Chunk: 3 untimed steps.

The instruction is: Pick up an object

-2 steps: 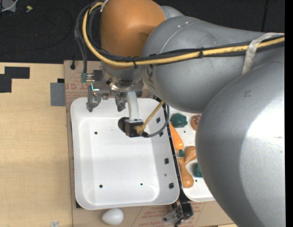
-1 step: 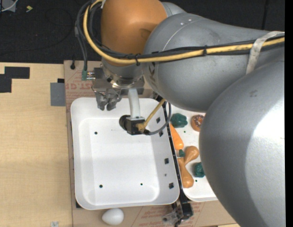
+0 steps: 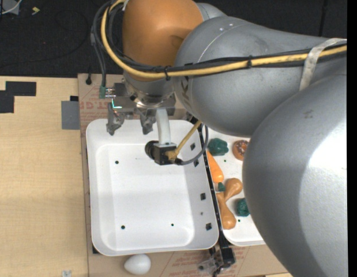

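My gripper (image 3: 130,124) hangs over the far edge of the left white bin (image 3: 143,238). Its two grey fingers (image 3: 113,124) stand apart, open, with nothing between them. A silver rod with a black block (image 3: 159,153) and a yellow cable hangs from the wrist just right of the fingers, above the bin floor. The loose objects lie in the right bin (image 3: 243,236): an orange carrot-like piece (image 3: 214,169), a green item (image 3: 218,147), a pinkish ring (image 3: 240,149), two tan-orange pieces (image 3: 227,203) and a teal item (image 3: 242,206). The arm hides much of that bin.
A white egg-shaped object (image 3: 136,264) lies on the bench in front of the left bin, outside it. The bulky grey arm covers the right side of the view. A black divider (image 3: 210,203) runs between the two bins.
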Available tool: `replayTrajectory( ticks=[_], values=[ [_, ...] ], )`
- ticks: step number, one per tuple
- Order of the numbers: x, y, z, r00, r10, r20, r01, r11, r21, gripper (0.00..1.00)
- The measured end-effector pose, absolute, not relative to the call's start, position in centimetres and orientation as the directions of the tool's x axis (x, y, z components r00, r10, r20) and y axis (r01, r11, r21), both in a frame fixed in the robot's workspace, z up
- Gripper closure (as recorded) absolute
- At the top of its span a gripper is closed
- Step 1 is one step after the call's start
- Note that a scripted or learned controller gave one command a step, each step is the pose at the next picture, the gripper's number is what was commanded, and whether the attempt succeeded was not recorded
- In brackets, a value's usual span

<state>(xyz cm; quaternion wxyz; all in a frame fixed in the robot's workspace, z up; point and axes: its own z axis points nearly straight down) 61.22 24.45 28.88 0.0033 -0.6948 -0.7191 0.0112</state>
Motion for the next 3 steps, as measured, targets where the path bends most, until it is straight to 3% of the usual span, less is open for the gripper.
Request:
replayTrajectory(
  ticks=[1,2,3],
  values=[
    [61.22,24.47,29.82,-0.039,0.999,-0.012,0.999,0.039,-0.023,1.0],
    [61.18,24.53,29.78,-0.041,0.999,-0.012,0.999,0.041,-0.024,0.0],
    [61.17,24.55,30.72,-0.046,0.999,-0.014,0.999,0.045,-0.026,1.0]
  ],
)
